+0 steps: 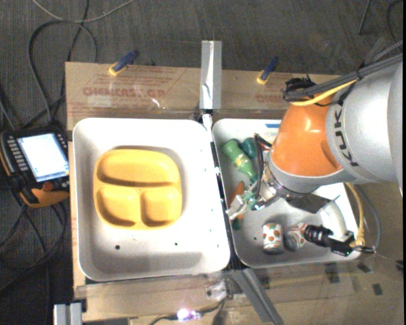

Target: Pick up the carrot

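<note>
The gripper [247, 200] is seen low in the right bin [294, 257], at its left wall, under the orange-banded wrist; whether it is spread or closed cannot be told. An orange sliver, judged to be the carrot [238, 191], is glimpsed directly at the gripper's left side, touching or just beside it, below the green bottle [239, 156]. Its long axis appears to be tilted from lower left to upper right, though most of it is hidden. No grasp can be confirmed. The yellow divided tray [139, 187] is left in the neighbouring left bin [88, 249].
</note>
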Controlling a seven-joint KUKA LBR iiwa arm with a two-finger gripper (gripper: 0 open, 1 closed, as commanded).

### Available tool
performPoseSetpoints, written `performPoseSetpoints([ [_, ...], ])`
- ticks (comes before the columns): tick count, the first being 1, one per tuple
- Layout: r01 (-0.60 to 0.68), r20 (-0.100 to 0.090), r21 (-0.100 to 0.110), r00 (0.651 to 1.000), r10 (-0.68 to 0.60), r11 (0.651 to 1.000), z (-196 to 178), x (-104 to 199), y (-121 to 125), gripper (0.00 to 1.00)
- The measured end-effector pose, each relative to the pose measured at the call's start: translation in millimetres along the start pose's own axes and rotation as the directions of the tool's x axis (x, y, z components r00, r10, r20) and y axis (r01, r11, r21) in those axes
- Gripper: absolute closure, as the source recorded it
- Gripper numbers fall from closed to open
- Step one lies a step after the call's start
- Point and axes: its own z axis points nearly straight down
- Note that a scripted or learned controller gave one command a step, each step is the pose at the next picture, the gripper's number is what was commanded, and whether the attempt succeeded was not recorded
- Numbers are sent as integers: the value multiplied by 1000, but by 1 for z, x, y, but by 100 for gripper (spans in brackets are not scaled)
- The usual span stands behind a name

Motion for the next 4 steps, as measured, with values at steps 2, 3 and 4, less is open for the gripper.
performPoseSetpoints([
  [2, -306, 1, 1, 952, 306, 952, 0, -30, 11, 100],
  [3, 160, 1, 0, 987, -160, 987, 0, -44, -26, 100],
  [4, 135, 1, -2, 991, -135, 991, -19, -27, -17, 100],
])
